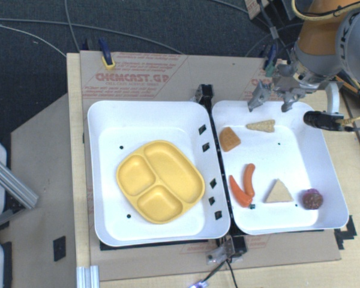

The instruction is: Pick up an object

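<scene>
- Camera view: gripper hovering over the far rim of the right bin, fingers spread apart, nothing between them.
- Just inside that rim, near the fingertips: a tan wafer-like strip.
- Left of the strip, toward the bin's left wall: a round brown cookie.
- Further toward the near side of the bin: an orange carrot touching a red sausage.
- Right of those: a tan triangular wedge, then a dark purple ball close to the bin's right wall.
- Beside the right bin, in the left bin: a yellow divided plate.
</scene>
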